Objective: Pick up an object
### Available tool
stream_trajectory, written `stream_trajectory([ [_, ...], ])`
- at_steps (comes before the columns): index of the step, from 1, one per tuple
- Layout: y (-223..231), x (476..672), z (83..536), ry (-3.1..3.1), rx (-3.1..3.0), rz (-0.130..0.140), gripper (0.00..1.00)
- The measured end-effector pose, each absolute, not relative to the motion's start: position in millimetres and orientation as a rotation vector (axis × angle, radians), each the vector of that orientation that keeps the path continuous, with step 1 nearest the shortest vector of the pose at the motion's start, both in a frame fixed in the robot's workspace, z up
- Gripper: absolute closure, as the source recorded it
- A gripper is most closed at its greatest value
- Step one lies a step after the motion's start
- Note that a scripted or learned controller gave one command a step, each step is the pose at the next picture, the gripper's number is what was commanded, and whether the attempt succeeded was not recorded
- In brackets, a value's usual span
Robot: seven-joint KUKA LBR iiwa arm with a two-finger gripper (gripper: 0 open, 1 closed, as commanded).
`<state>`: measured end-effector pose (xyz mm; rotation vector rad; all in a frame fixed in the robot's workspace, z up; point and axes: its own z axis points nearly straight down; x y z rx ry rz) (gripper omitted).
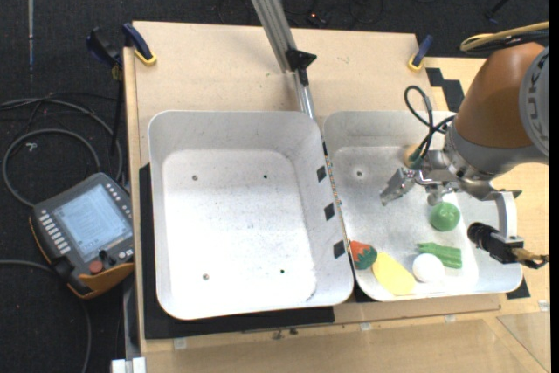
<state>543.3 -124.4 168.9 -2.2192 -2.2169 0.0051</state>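
- Far left, off the worktop (218, 57), a control pendant (83, 227) lies on the dark floor among cables, well clear of anything I need to do.
- The left bin (175, 144) takes up the left half of the worktop; its raised right wall stands against the right bin (367, 131) along the middle.
- A grey metal pole (266, 0) slants down from the top and ends just above the seam between the two bins, so I judge that side poor for a high sweep.
- The things to pick sit in the right bin's near half: a red and green piece (362, 255) by the left wall, a yellow piece (394, 275) just beside it, a white ball (427, 267), a flat green piece (442, 254) touching the ball, and a green ball (445, 216) further back.
- My end effector (409, 181) hangs over the middle of the right bin, up and left of the green ball; whether it is apart or together I cannot tell, and nothing shows in it.
- I judge I am at the approach step, with no grasp made: next I need to line up over one object, the green ball being nearest and standing alone, then descend.
- Open room lies in the back half of the right bin; the near wall and the crowded cluster leave little space for me.
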Motion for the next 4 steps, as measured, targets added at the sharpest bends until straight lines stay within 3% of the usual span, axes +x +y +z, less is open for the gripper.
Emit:
stream_trajectory([
  [1,-123,540.7,104,-2.216,-2.219,0.006,0.00],
  [2,-123,543.0,119,-2.220,-2.223,-0.001,1.00],
  [4,-116,549.6,242,-2.230,-2.223,-0.006,1.00],
])
